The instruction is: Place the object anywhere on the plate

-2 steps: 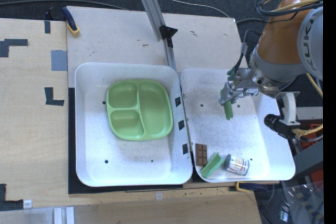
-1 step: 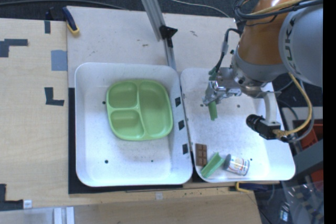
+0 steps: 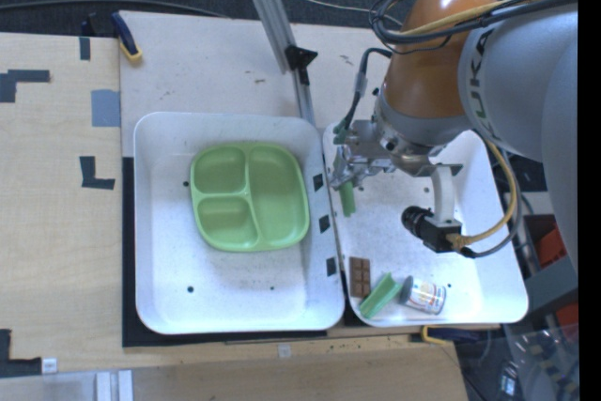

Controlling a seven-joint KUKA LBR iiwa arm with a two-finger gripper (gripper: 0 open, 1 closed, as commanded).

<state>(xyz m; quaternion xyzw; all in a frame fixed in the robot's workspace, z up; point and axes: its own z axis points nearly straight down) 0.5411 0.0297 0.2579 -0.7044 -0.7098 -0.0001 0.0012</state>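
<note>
Left bin (image 3: 155, 230): a shallow white tray on the pale surface (image 3: 56, 230); it holds the green plate (image 3: 250, 197).
Plate: light green, with rounded corners and three compartments, lying flat a little above the middle of the left bin; nothing rests on it.
Right bin (image 3: 488, 286): white, just beside the left bin, the two rims meeting down the middle; much of its upper part is covered by the arm (image 3: 526, 61).
Right bin contents: a small brown block (image 3: 360, 274) near the lower left corner, a flat green piece (image 3: 377, 295) just beside it, lying aslant, and a small can (image 3: 424, 296) on its side touching or nearly touching that green piece.
Green stick (image 3: 347, 198): the task's thing, a short darker green stick at the upper left of the right bin, close to the dividing rims and apart from the plate.
Stick direction: its long axis runs nearly up and down in the view, the upper end under the jaws, the lower end pointing down toward the brown block.
Gripper (image 3: 346, 176): over the left edge of the right bin, directly above the stick.
Jaws: closed on the upper end of the green stick, as far as can be seen.
</note>
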